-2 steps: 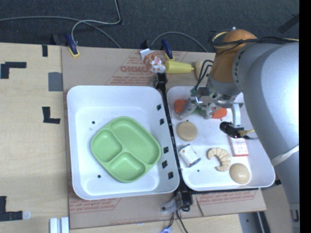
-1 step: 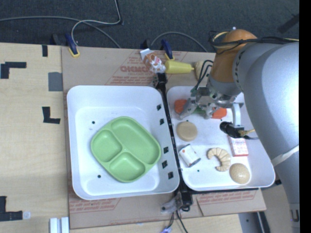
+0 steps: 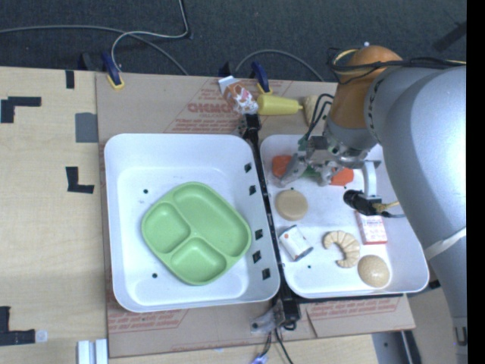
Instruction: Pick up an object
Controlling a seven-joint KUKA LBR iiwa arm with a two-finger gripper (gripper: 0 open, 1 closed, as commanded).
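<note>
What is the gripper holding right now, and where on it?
Cannot be told: the gripper is low over an orange object in the right bin, its grasp hidden.

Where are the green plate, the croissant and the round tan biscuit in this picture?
green plate (image 3: 196, 232): camera view, on its central divider, in the left bin.
croissant (image 3: 342, 246): camera view, on the middle of its curved body, in the right bin.
round tan biscuit (image 3: 291, 204): camera view, on its flat top.

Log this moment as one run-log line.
arm: over right bin | end effector: low, near orange item | grasp: unconfirmed | left bin: green tray | task: pending
</note>
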